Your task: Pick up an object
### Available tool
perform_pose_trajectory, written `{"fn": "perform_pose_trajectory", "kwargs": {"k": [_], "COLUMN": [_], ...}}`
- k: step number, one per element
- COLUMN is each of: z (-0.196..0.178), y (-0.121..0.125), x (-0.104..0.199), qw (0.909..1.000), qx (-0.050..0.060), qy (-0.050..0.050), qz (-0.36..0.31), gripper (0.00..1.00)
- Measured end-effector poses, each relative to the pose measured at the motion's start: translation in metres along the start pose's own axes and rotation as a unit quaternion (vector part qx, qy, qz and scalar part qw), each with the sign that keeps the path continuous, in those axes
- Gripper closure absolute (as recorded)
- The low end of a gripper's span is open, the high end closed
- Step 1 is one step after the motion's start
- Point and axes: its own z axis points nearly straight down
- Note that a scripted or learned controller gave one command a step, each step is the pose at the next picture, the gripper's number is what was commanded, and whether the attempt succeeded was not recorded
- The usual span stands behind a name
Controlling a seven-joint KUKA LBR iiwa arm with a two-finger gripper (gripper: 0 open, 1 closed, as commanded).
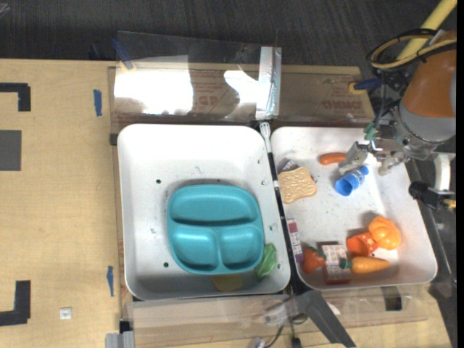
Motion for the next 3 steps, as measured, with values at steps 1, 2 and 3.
{"fn": "perform_pose_trajectory", "kwargs": {"k": [1, 2, 3], "z": [0.08, 0.07, -0.023], "y": [0.006, 0.007, 0.044], "x": [-0.002, -0.002, 0.066], "qw": [0.9994, 0.9994, 0.9999], "qx": [-0.007, -0.009, -0.009], "qy": [-0.002, -0.002, -0.001], "qz": [-0.035, -0.035, 0.01], "gripper": [0.0, 1.0, 1.0]}}
